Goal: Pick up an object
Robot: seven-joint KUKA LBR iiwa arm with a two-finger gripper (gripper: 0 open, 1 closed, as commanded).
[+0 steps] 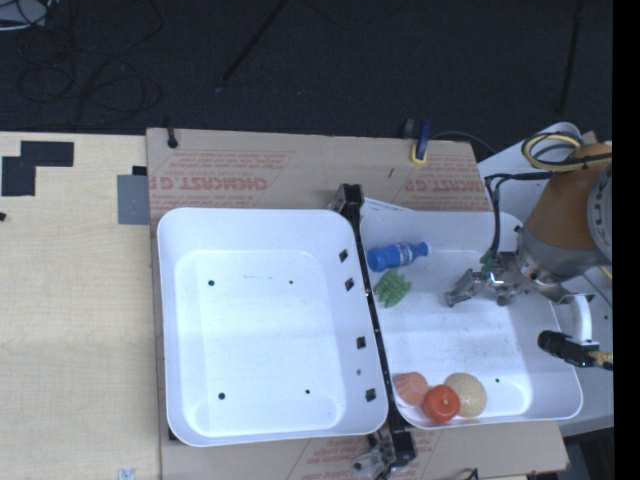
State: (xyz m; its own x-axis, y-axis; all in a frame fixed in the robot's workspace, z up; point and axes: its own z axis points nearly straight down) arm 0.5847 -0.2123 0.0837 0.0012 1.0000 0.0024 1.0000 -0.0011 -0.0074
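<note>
**A:** Checking geometry: pincer is seen at right centre of the frame, inside the right bin, hanging low over bare floor. Nothing is seen between its fingers. Whether they are spread or closed cannot be told at this resolution.

**B:** Nearest candidate?

**A:** Blue bottle, to the left of the pincer and slightly higher in the frame, near the divider between the bins. It is lying down, long axis running roughly left-right with a slight upward tilt toward the right; pale cap end is pointed at the pincer. A small green object is just below it, directly left of the pincer, close to the bottle but contact cannot be judged.

**B:** Others?

**A:** Three round items are clustered at the bin's lower left corner: pink piece, red ball, beige ball, touching or nearly so. Well apart from the pincer, down-frame.

**B:** Call?

**A:** A leftward shift is judged shortest. Bottle would likely be gripped across its short axis.
</note>
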